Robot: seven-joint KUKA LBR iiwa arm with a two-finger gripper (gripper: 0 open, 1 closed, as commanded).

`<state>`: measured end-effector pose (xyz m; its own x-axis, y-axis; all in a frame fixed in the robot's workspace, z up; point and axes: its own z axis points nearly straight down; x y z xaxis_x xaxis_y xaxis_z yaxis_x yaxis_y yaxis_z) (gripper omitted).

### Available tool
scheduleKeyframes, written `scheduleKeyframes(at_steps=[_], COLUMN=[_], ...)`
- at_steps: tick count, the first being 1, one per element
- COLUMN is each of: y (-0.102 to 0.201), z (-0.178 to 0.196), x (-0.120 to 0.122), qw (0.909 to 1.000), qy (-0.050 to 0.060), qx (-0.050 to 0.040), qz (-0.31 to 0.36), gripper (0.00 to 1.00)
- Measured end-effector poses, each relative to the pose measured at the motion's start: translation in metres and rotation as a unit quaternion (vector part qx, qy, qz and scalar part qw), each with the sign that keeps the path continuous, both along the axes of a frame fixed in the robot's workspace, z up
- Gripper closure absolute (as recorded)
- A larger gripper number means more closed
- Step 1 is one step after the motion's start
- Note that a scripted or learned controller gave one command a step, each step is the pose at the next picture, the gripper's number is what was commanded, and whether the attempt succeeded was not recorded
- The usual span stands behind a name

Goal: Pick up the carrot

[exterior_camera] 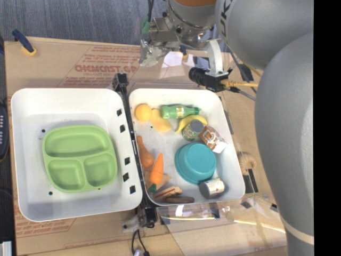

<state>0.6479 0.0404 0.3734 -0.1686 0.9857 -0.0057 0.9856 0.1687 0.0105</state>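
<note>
The carrot (156, 168) is orange with a green stub at its near end. It lies at the front left of the right bin (230, 148), leaning against a darker orange sausage-shaped piece (144, 151) and close to the bin's left wall. My gripper (149, 51) hangs above the bench behind the right bin's back left corner, well away from the carrot and high over the cardboard. Nothing can be seen held in it.
A teal bowl (196, 162) sits right of the carrot, brown sticks (168, 192) and a silver can (212, 188) lie in front. Yellow fruit (142, 112), a green bottle (178, 111) and cans (193, 130) crowd the back. The left bin holds a green divided plate (80, 157).
</note>
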Motion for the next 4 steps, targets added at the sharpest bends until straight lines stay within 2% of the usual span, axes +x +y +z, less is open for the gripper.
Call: scheduleKeyframes(at_steps=[1,2,3,4], y=[0.037,0.061,0.068,0.123], z=[-0.168,-0.234,-0.269,-0.279], x=[-0.02,-0.009,-0.027,-0.115], qw=[0.9997,0.9875,0.9796,0.9942], qy=[0.016,0.012,-0.004,0.004], qx=[0.0,0.0003,-0.0002,0.0019], qz=[0.017,0.157,0.201,0.108], gripper=[1.0,1.0,1.0,1.0])
